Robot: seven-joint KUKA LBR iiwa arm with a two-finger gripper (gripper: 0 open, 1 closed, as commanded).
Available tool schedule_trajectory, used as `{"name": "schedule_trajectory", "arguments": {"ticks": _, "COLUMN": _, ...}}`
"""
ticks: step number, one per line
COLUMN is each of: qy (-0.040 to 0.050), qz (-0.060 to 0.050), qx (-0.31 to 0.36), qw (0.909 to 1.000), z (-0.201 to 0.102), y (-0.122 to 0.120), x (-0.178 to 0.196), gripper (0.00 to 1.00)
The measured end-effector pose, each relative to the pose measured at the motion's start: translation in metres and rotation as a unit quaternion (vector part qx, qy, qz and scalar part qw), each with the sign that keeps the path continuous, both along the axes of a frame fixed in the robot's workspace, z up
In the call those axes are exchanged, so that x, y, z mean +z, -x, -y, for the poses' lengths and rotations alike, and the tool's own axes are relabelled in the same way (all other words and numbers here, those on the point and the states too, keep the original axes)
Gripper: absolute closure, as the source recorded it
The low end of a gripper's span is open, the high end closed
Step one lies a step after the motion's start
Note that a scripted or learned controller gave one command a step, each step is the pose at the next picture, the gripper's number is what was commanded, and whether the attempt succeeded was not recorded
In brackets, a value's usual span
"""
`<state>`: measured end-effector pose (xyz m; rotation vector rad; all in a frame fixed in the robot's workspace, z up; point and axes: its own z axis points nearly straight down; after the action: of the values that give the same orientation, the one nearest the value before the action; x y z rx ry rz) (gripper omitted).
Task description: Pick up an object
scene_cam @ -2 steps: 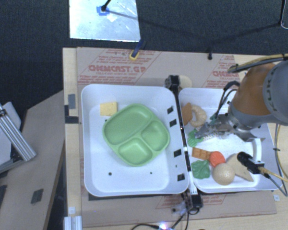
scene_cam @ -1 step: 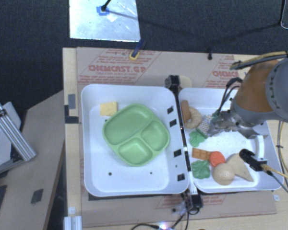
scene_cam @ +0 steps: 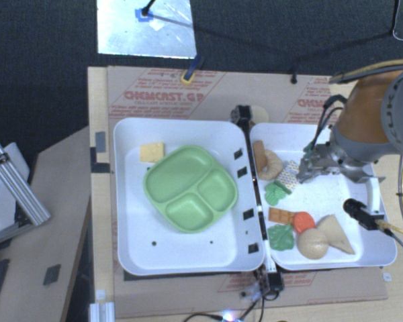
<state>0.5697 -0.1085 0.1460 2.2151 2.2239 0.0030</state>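
Two shallow white bins sit side by side on the counter, the left bin and the right bin. The right bin holds eight loose things.

Nearest the camera, at 6 o'clock in the right bin, one beige ball touches one beige wedge. There are two green leafy pieces: one just at 9 o'clock of the ball, the other farther back. Between them lie one orange cracker and one red-orange round piece, side by side.

Beyond those, one checkered packet lies at 10 o'clock in the bin, with one tan pastry just at its 10 o'clock against the bin's left wall. The claw sits right at the packet's 3 o'clock edge. I cannot tell whether it is open or closed, or whether it grips anything.

The bin floor is bare at 3 o'clock and at 12 o'clock.

The left bin holds two things: one green three-part plate at its centre, clear of every wall, and one yellow block at 11 o'clock. Open floor runs along 6 to 8 o'clock.

Farther back, the brown board under the bins reads "CHEMCAST GP" in red. Farthest, at 12 o'clock, lies one silver sheet.
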Motion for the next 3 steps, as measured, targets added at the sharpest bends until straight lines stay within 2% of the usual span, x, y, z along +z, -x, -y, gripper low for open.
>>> {"name": "schedule_trajectory", "arguments": {"ticks": 1, "qy": 0.0004, "qz": 0.003, "qx": 0.001, "qw": 1.0000, "z": 0.000, "y": -0.006, "x": 0.064, "gripper": 1.00}}
{"name": "schedule_trajectory", "arguments": {"ticks": 2, "qy": -0.0002, "qz": 0.000, "qx": 0.000, "qw": 1.0000, "z": -0.001, "y": -0.007, "x": 0.079, "gripper": 1.00}}
{"name": "schedule_trajectory", "arguments": {"ticks": 3, "qy": -0.0006, "qz": -0.002, "qx": 0.001, "qw": 1.0000, "z": -0.050, "y": 0.009, "x": 0.070, "gripper": 1.00}}
